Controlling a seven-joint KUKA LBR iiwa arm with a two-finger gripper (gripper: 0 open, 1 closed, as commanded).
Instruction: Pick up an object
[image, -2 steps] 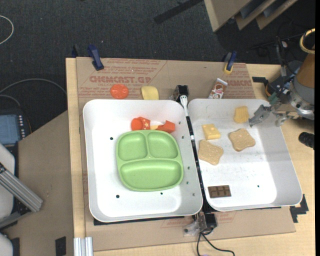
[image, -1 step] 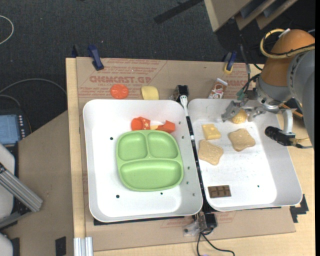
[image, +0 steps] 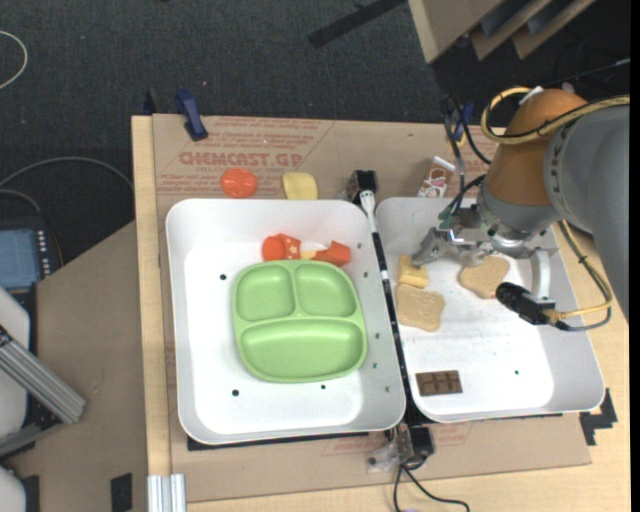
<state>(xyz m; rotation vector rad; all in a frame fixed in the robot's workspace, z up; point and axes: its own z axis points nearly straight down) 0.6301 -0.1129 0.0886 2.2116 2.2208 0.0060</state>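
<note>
My gripper (image: 452, 243) hangs low over the back of the right bin (image: 570, 385), under the grey arm with the orange band (image: 527, 150). Just below it to the left lies a small yellow cheese block (image: 411, 272). A tan bread-shaped piece (image: 485, 277) lies right beside the gripper, partly under it. A toast slice (image: 420, 309) sits near the bin's left wall. A brown chocolate bar (image: 438, 382) lies toward the front. I see nothing held by the gripper.
The left bin (image: 200, 380) holds a green divided plate (image: 298, 320) and orange-red toy food (image: 284, 247) behind it. On the cardboard behind the bins lie an orange piece (image: 239, 183), a yellow piece (image: 299, 186) and a small carton (image: 435, 180). A black cable (image: 522, 302) trails from the arm.
</note>
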